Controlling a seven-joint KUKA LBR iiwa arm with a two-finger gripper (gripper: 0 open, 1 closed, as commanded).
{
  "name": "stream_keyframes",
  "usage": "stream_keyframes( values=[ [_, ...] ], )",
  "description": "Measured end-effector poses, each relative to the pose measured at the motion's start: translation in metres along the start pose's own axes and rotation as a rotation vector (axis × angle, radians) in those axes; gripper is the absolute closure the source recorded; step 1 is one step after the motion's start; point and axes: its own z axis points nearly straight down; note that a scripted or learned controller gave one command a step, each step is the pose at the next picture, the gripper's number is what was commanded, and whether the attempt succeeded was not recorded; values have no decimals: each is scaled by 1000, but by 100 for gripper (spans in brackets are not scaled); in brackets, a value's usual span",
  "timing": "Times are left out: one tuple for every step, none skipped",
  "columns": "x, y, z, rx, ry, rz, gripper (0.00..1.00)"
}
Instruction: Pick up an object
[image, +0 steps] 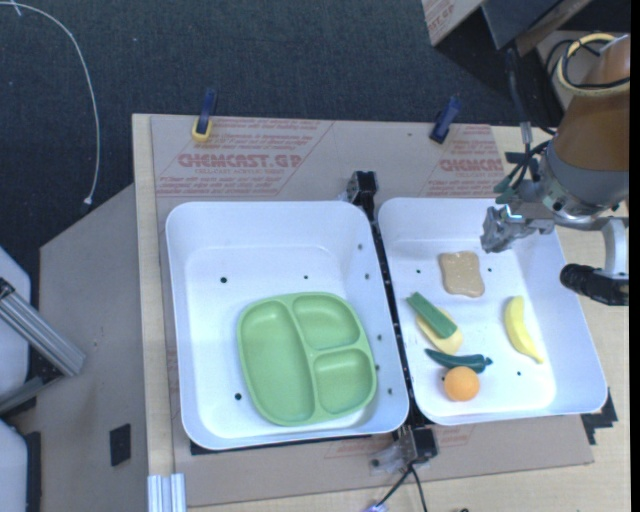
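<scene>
the tool (500, 232) hung above the right bin (578, 385), just beside the bread slice (461, 273), probably to approach it. i cannot tell if it was clenched.

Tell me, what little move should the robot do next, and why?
Probably ease the gripper down and slightly toward the tan bread slice, which lies just below it in the right bin. It is the nearest object, lies flat, and sits apart from the banana and the other food.

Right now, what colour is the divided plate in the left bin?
Light green; the divided plate shows best in the camera view.
</scene>
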Motion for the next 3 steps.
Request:
stream_keyframes(
  values=[
    [61,0,-7,4,4,-7,100],
    [116,4,-11,3,3,-6,100],
    [176,-2,2,9,4,-5,100]
  ],
)
